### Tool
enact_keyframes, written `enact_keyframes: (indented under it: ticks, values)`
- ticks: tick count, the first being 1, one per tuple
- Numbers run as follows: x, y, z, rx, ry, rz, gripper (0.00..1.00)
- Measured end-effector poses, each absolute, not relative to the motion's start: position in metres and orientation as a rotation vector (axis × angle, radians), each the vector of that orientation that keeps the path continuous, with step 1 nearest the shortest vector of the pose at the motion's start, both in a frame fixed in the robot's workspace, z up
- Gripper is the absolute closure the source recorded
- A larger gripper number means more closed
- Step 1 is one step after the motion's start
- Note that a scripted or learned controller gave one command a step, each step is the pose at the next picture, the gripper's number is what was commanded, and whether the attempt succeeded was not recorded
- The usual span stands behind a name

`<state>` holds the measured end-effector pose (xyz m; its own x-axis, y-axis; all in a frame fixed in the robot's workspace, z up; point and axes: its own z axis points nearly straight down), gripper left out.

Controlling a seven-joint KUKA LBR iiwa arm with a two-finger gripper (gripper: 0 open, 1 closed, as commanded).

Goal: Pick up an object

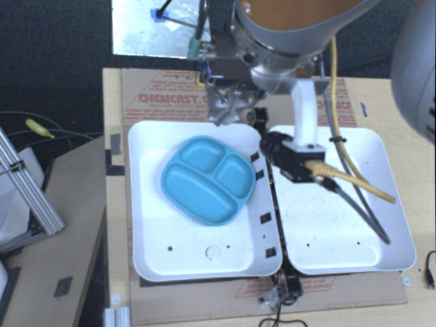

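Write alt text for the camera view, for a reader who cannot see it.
A blue divided plate lies in the left bin, beside a second white bin. The grey arm reaches in from the right, with its claw over the left bin's far rim, above the plate.

The desk [116,240] is carrying a brown cardboard sheet [163,95] with red lettering, which is lying flat across most of its top. Two shallow white bins are sitting on the cardboard sheet, touching side by side: the left bin [146,206] over its left half, the right bin [344,240] over its right. Just off the sheet's left edge, dark tape scraps [113,157] are sticking to the bare desk.
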<state>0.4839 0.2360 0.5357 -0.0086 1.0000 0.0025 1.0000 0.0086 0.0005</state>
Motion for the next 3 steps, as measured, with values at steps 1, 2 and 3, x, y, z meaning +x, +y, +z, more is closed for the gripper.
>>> enact_keyframes:
  ticks: [1,2,3]
  values:
    - [0.486,0.184,0.473,-2.225,-2.217,0.006,1.00]
    - [0.486,0.194,0.352,-2.219,-2.219,0.014,1.00]
    - [0.488,0.134,0.396,-2.230,-2.219,-0.009,1.00]
